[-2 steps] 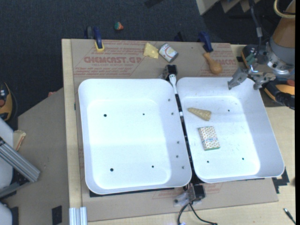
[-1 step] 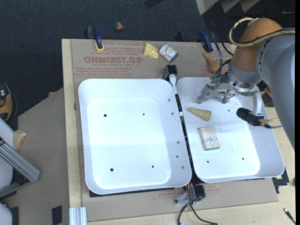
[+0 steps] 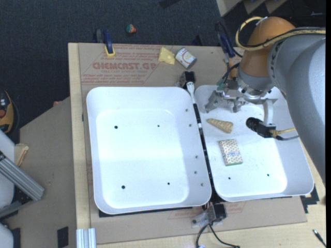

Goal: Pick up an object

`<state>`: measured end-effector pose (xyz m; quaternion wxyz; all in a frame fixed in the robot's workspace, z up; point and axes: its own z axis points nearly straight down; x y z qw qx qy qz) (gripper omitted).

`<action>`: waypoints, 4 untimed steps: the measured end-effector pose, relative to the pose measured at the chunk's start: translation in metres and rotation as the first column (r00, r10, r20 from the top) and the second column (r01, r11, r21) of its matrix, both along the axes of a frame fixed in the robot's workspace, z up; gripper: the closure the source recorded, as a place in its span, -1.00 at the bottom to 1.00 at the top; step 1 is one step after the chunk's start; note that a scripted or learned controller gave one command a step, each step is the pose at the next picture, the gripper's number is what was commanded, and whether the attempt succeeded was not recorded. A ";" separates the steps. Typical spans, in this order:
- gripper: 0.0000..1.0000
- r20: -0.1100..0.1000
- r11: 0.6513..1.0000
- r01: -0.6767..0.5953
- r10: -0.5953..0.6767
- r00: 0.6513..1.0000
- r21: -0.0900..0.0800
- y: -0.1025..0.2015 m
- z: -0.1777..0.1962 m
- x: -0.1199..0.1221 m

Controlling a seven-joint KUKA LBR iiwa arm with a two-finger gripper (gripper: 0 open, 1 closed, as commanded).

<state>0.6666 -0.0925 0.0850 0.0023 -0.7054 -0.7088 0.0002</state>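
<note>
Judging the small patterned packet (image 3: 230, 152) light, flat and stiffish, best pinched across its narrow sides; beside it a tan cone (image 3: 220, 124), gripper (image 3: 226, 101) state unreadable.

Bins (image 3: 139, 200) smooth white plastic; bench (image 3: 129, 66) matt brown board; arm (image 3: 305, 66) glossy grey.

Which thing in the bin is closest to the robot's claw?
The tan cone, lying just below the gripper. The patterned little box lies farther down the right bin.
</note>
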 end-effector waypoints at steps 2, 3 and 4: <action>1.00 0.015 1.000 -0.002 0.002 1.000 -0.002 0.066 0.107 0.002; 1.00 0.026 1.000 -0.004 0.004 1.000 0.000 0.129 0.264 0.002; 1.00 0.026 1.000 0.001 -0.001 1.000 0.001 0.150 0.462 -0.087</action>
